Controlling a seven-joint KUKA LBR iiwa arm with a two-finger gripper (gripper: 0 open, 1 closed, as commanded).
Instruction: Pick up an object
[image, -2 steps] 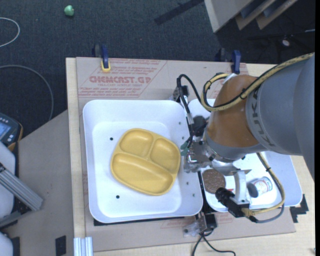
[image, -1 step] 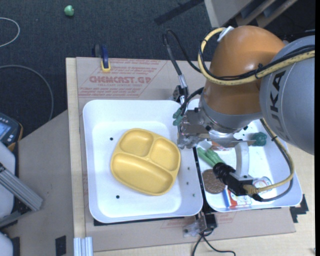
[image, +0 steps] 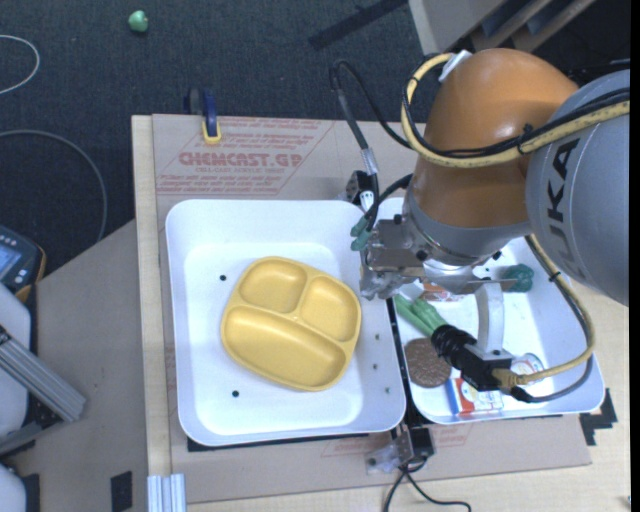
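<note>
The left bin (image: 190, 300) is white with few small black dots. In it lies a plain yellow divided plate (image: 290, 322). The right bin (image: 560, 330) is white too, and holds a green object (image: 420, 313), a brown round disc (image: 427, 362) and a card in red, white and blue (image: 478, 398). The arm (image: 480, 130) is orange above and grey below. The bench board (image: 250, 155) is tan with red print.

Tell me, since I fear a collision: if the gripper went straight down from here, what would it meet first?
Likely the green object in the right bin, below the gripper; depth is unclear from above.
</note>
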